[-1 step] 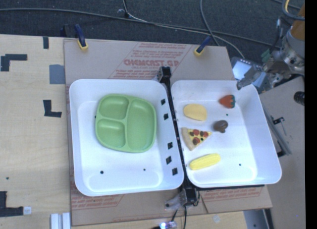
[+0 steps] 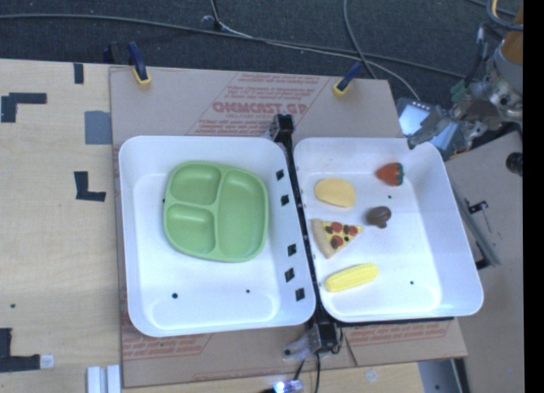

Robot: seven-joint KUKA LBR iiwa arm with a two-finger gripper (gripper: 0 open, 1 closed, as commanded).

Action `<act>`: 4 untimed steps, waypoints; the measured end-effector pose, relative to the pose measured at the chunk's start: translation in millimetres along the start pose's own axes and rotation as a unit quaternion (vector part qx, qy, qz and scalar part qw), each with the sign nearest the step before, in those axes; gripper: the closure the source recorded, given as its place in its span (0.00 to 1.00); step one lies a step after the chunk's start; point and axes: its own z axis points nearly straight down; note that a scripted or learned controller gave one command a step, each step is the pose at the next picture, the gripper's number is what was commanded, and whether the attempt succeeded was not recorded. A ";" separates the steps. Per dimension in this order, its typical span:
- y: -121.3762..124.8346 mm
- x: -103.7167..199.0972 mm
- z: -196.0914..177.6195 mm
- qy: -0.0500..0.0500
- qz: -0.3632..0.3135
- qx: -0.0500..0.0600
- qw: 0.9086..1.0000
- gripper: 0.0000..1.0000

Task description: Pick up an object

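From the camera above the worktop [image 2: 51,213], the right bin [image 2: 442,238] holds five small toy foods. The yellow corn cob [image 2: 351,277] lies near the front of this bin, its long axis running left to right with the right end tipped slightly toward the far wall. The pizza slice [image 2: 335,236] sits just behind it, its crust edge toward the divider between the bins and its tip pointing right. Farther back lies a yellow oval piece [image 2: 335,192], long axis roughly left to right. A small brown piece [image 2: 378,216] rests to the right of the pizza slice, and a red strawberry [image 2: 391,173] lies near the far right corner. All five lie apart from one another.

The left bin [image 2: 144,281] carries a green divided plate [image 2: 215,211].

The end effector [image 2: 433,128] hangs over the far right corner of the right bin, near the strawberry; whether its fingers are parted or closed cannot be told.
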 end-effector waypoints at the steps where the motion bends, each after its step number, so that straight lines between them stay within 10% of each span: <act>1: -4.9 -1.2 44.2 0.000 0.000 0.001 1.000 0.00; 3: -11.2 6.2 162.8 0.000 0.000 0.002 1.000 0.00; 4: -9.8 6.6 148.7 0.000 -0.001 0.000 1.000 1.00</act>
